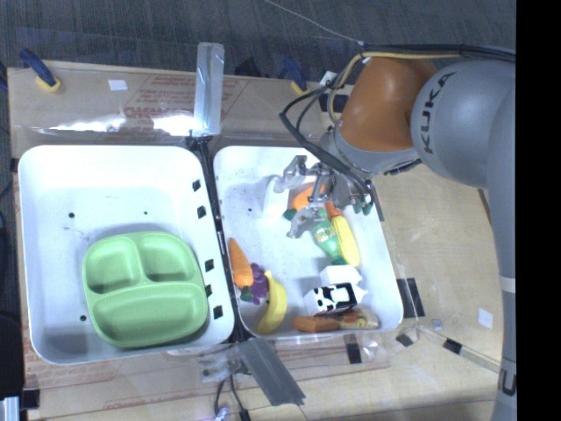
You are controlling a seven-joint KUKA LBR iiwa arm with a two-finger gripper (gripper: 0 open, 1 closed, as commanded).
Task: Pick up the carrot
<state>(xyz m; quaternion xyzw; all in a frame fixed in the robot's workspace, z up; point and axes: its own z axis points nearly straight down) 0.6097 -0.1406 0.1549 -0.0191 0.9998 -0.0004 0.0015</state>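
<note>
Down in the right bin (386, 261), my claw (307, 202) hangs over a cluster of toys with its metal fingers (289, 181) spread apart, gripping nothing I can see. One carrot (238, 263) lies apart against the bin's left wall, touching a purple piece (257, 281) and a banana (275, 305). A green tray (145, 288) sits in the left bin (53, 174).

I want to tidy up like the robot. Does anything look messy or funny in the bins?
Nothing looks broken or spilled. The toy food is just jumbled along the right white bin: an orange carrot leans against its left wall beside a yellow banana, with a black-and-white cow toy nearby. The green divided plate sits flat in the left bin.
</note>
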